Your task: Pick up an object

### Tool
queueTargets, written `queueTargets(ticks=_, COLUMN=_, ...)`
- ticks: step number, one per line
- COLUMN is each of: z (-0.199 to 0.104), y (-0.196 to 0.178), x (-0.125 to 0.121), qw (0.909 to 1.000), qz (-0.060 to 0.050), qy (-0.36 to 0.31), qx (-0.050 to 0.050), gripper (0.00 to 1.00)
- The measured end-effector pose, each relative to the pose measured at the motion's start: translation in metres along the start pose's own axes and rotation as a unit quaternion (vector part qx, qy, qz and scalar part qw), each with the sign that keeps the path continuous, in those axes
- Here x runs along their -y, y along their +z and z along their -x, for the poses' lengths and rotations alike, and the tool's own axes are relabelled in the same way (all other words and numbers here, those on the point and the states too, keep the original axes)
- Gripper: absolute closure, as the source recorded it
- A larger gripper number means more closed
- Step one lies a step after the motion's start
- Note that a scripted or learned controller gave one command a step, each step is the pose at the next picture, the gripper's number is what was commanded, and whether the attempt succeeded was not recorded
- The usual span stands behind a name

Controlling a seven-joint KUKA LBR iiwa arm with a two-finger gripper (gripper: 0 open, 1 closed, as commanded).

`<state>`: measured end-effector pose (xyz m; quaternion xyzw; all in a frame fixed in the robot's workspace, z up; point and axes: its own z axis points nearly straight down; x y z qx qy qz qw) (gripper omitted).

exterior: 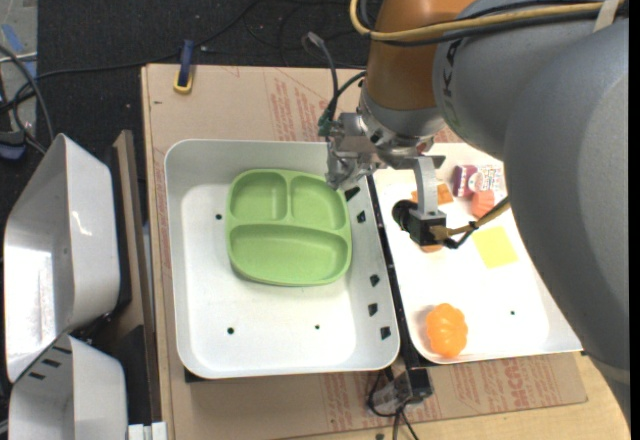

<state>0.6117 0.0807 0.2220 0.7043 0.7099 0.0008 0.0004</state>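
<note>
Camera view, read from left to right: a small blue and yellow tool (pixel 183 68) lies on the brown bench (pixel 250 93) at its far left corner, outside both bins. The left bin (pixel 200 308) holds one item, a green divided plate (pixel 290 228), lying flat in the far half with its three compartments facing up. The gripper (pixel 345 170) hangs over the far right corner of that plate, close to the wall shared by the two bins; whether it is wide or narrow cannot be told, and nothing is seen held in it. The right bin (pixel 505 313) holds an orange round fruit (pixel 447 328) near its near edge, a yellow square piece (pixel 495 248) further back and to the right, and a small pink and white item (pixel 466 178) at the far side, just beside the arm (pixel 520 78).
</note>
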Motion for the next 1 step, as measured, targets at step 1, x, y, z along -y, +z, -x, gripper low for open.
queueTargets(ticks=1, z=0.0034, y=-0.0005, x=0.0005, qw=1.0000, qz=0.000, qy=0.002, qx=0.001, gripper=0.00)
